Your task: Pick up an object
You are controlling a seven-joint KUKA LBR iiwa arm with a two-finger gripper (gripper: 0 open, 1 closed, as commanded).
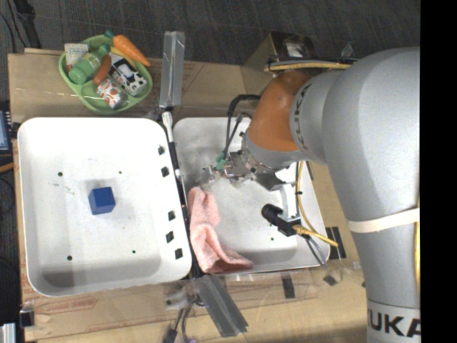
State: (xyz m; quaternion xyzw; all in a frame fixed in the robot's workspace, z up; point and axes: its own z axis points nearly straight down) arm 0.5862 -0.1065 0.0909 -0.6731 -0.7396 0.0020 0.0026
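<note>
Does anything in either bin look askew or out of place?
The pink crumpled cloth in the right white bin is bunched up against the bin's left wall, running into the front corner rather than lying flat. The blue cube in the left white bin sits normally.

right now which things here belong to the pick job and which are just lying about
For the job: gripper, over the right bin; pink cloth in that bin; blue cube in the left bin.
Just lying about: green bowl of toy food, outside the bins.
</note>
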